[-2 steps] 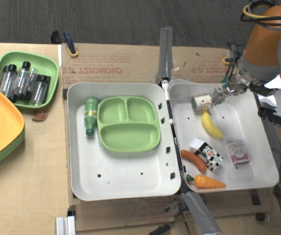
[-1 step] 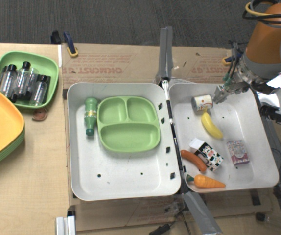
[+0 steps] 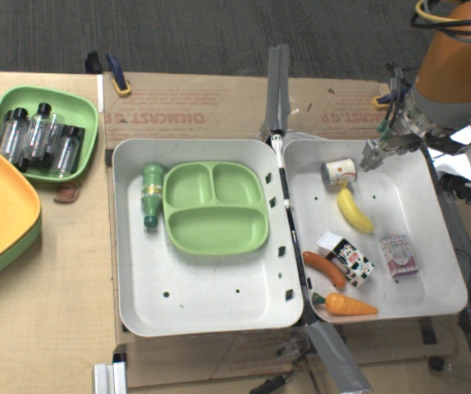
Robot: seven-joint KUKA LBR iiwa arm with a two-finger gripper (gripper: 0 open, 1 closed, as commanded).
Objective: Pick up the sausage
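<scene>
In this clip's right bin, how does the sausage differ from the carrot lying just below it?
The sausage is a plain orange-red cylinder with rounded ends; the carrot is brighter orange, tapers to a point and has a green top. The sausage lies diagonally against the black-and-white box; the carrot lies nearly level by the bin's front rim. Both are elongated, lie flat and are far from the gripper.

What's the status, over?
Tool at right bin's far edge, holding nothing. Sausage near front, untouched. Cow-print box touching it, carrot beside.

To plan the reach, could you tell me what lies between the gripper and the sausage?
In the camera view, the banana lies between the gripper and the sausage.
</scene>
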